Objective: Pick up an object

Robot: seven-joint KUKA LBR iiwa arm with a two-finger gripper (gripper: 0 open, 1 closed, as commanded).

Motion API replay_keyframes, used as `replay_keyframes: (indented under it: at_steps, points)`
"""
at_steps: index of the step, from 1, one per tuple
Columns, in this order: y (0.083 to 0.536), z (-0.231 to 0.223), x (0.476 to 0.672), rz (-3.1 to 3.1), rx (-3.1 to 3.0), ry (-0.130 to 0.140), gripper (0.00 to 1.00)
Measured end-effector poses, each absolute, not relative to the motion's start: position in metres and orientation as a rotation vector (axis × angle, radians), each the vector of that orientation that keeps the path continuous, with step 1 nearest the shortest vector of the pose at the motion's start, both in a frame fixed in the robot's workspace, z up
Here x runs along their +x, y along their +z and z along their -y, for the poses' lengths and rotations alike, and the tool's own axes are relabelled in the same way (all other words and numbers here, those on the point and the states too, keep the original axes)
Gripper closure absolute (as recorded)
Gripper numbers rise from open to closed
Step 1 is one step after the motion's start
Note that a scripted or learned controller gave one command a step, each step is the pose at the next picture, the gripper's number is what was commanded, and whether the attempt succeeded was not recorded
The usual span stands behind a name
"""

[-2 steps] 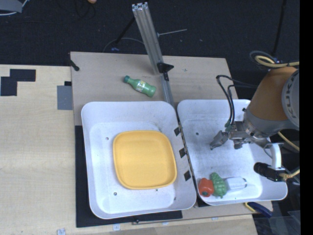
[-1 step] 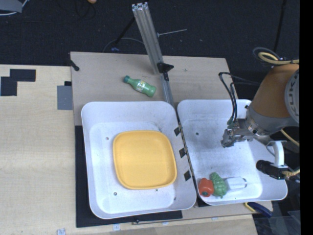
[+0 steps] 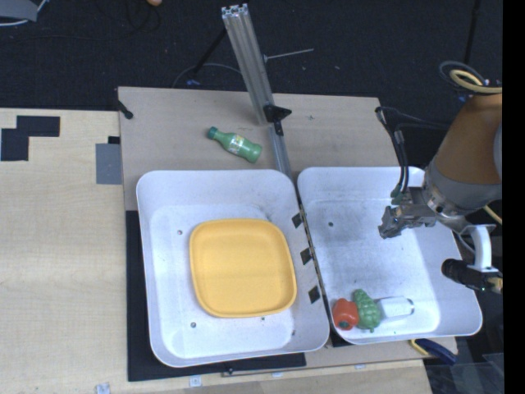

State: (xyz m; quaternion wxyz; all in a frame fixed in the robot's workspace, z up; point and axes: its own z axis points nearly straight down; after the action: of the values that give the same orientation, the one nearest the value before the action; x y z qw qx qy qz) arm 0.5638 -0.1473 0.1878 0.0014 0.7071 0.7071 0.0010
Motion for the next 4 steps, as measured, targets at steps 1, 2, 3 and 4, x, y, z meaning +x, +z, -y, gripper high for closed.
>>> replay_keyframes:
  at_steps: [1,2,3,4]
  points:
    - [0.249,0.144,0.567,-2.219,2.219,0.004,1.0]
    - [0.281,0.145,0.567,-2.219,2.221,0.002,1.0]
    - [0.283,0.095,0.557,-2.224,2.219,0.001,1.0]
    - [0.284,0.043,0.548,-2.226,2.218,0.0,1.0]
